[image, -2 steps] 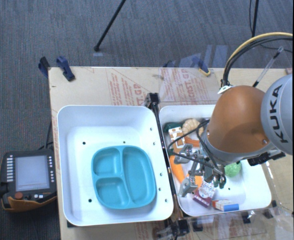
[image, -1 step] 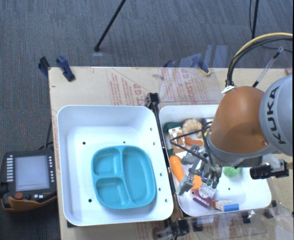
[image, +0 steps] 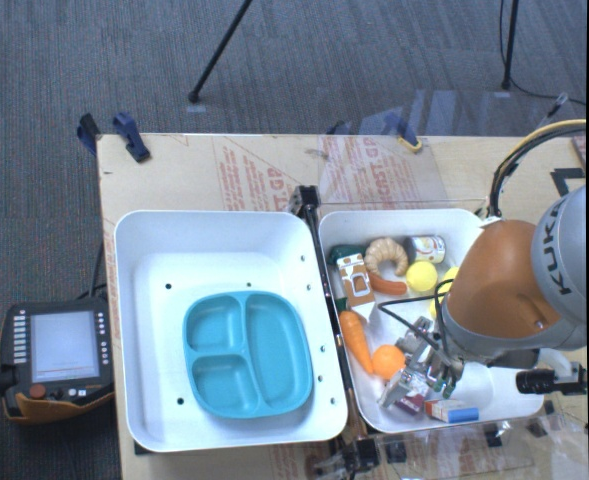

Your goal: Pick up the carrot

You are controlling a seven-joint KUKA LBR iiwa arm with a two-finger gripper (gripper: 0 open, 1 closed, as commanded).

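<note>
**Worktop with two bins: contents as seen from the overhead camera**

Overhead camera, looking down at a slant:

- Worktop: pale board with red printed lettering, carrying two shallow white bins side by side.
- Left white plastic bin: holds one light blue plastic tray with three compartments, lying flat near the middle.
- Right white plastic bin: holds a crowd of small items.
- Orange tapered carrot: lies at the left side of the right bin, close to the wall shared with the left bin, pointing roughly front to back. It rests on the bin floor, free of the hand.
- Round orange ball-shaped fruit: just beside the carrot's nearer end, touching or almost touching it.
- Tan curled croissant-shaped pastry, small metal can, round yellow ball-shaped item and red-orange sausage-shaped piece: grouped at the far part of the right bin.
- Small red and blue box: near the front wall of the right bin.
- Grey arm with orange band: reaches in from the right, over the right bin.
- Hand: low over the front middle of the right bin, beside the orange fruit and near the carrot. Whether its fingers are spread or pressed together I cannot tell.
- Black handheld control pendant with a screen: on the floor left of the worktop.
</note>
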